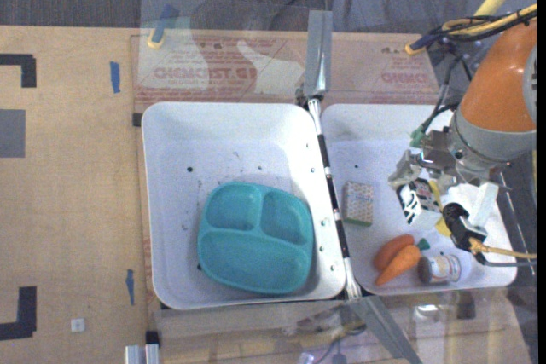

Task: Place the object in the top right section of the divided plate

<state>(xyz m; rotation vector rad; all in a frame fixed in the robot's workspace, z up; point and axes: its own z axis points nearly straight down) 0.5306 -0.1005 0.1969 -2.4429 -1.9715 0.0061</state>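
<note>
Here, the arm, grey with an orange band, is being seen reaching in from the right over the right bin. The gripper is being held low above the right part of that bin, amid a cluster of dark and white parts at the wrist. Whether the gripper is spread or pressed together cannot be told, since its tip is being lost in that clutter, and nothing is being shown clearly between its tips.

The object of the task cannot be told for certain. A carrot, orange, is being seen lying near the front edge of the right bin, just below and to the left of the gripper. Beside it, toward the right, a small jar is being seen lying on its side. A small speckled block is being seen resting near the left wall of the same bin, apart from the gripper.

In the left bin, the divided plate, teal, is being shown lying toward the front, with its sections bare. Both bins are being carried side by side on the tabletop.
</note>
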